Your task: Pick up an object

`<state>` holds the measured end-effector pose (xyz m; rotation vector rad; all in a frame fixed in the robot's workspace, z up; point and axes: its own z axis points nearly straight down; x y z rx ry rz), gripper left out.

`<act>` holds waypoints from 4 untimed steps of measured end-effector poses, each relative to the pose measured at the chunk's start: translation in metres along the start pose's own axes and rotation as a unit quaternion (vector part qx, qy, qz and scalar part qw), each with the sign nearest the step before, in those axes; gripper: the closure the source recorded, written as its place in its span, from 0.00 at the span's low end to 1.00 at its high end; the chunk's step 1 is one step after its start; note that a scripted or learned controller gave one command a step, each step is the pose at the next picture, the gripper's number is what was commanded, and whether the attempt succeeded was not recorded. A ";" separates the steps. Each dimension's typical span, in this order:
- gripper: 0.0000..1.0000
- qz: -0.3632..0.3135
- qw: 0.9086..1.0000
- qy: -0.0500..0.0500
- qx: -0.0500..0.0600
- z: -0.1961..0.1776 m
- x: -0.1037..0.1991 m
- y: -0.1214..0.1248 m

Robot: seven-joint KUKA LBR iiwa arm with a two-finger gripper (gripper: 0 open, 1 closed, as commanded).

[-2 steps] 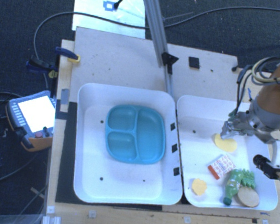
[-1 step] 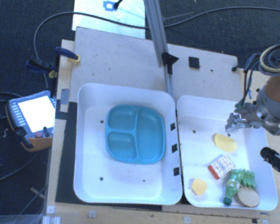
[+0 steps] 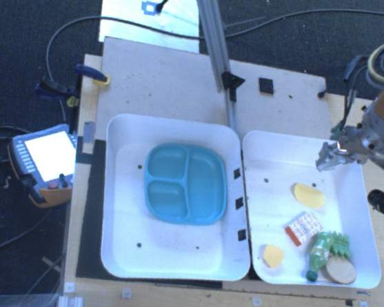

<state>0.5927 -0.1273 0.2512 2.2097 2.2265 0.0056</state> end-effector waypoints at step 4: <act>1.00 -0.001 1.000 0.001 0.003 0.013 0.217 -0.065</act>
